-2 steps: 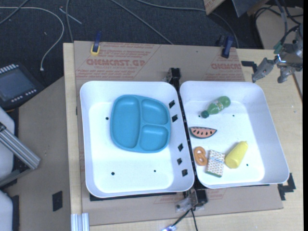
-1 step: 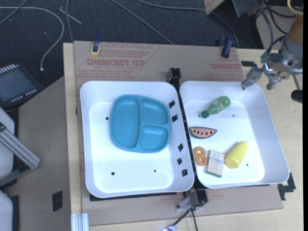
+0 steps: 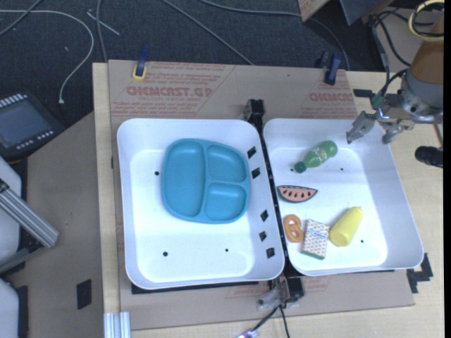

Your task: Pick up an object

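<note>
The right bin [image 3: 394, 189] holds a green bottle [image 3: 316, 155] lying on its side, a watermelon slice [image 3: 297, 193], a pretzel [image 3: 293, 227], a small patterned packet [image 3: 316, 239] and a yellow bottle [image 3: 345, 227]. My gripper [image 3: 371, 132] hangs over the bin's far right corner, up and right of the green bottle. Its two fingers stand spread apart with nothing between them.
In the left bin [image 3: 141, 245] lies a blue divided plate [image 3: 206, 180]. Black clips line the seam between the bins. Blue clamps [image 3: 329, 67] hold the cardboard sheet at the back edge. Cables trail over the dark floor at the top.
</note>
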Available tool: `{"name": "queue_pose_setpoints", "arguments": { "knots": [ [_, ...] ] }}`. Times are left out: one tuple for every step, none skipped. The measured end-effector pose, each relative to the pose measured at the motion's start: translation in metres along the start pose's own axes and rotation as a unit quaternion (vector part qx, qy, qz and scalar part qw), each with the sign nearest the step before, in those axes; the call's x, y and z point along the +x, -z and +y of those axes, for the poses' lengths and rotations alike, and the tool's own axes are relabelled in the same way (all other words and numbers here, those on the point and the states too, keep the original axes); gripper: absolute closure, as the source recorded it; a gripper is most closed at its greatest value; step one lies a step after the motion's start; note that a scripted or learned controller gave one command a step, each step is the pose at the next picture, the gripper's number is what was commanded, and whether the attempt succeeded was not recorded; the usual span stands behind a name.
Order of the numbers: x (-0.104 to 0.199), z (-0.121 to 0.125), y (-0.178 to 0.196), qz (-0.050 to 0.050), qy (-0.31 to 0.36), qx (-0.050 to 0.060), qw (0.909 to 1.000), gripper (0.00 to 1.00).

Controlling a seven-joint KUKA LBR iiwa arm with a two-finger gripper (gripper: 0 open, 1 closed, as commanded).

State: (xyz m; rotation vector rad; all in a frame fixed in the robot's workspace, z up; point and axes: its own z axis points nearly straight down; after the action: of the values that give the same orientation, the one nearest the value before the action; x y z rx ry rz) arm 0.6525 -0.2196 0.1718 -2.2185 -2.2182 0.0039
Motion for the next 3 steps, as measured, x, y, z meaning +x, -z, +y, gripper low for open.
{"name": "queue_pose_setpoints", "arguments": {
  "knots": [
    [0.006, -0.001, -0.062, 0.0, 0.001, 0.001, 1.0, 0.0],
    [0.006, 0.001, -0.046, -0.001, 0.002, -0.004, 1.0, 1.0],
    [0.01, 0.001, 0.019, -0.002, 0.001, -0.007, 1.0, 1.0]
  ]
}}
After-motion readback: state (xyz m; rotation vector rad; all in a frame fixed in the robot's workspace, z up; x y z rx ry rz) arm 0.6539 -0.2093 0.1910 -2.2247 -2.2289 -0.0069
